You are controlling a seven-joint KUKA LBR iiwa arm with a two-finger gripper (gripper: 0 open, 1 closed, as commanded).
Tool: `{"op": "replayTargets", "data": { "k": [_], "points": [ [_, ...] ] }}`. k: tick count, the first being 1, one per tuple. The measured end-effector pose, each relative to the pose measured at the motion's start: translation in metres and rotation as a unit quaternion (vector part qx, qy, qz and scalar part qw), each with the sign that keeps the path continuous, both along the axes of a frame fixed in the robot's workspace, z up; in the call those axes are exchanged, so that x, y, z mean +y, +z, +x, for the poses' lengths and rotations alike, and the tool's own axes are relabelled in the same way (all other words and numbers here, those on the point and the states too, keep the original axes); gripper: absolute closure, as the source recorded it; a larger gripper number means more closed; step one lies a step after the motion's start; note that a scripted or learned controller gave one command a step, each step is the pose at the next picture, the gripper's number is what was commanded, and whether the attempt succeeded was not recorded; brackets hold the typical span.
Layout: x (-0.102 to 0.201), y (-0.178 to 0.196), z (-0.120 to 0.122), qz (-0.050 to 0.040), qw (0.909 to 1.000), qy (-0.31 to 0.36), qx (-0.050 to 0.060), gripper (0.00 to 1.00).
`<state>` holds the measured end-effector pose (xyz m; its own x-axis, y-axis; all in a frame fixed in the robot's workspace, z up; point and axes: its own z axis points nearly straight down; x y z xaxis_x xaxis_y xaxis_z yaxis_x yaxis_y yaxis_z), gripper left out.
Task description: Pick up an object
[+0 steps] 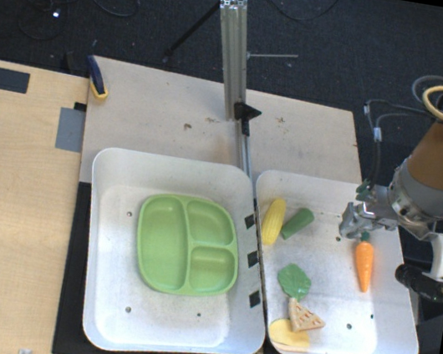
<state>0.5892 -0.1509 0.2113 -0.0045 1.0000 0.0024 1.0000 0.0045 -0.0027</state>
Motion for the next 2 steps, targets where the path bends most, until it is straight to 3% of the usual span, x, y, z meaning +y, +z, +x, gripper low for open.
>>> {"op": "replayTargets", "data": {
  "k": [2],
  "points": [
    [0.114,0.005,-0.004,0.0,1.0,0.0,0.001,1.0]
  ]
}}
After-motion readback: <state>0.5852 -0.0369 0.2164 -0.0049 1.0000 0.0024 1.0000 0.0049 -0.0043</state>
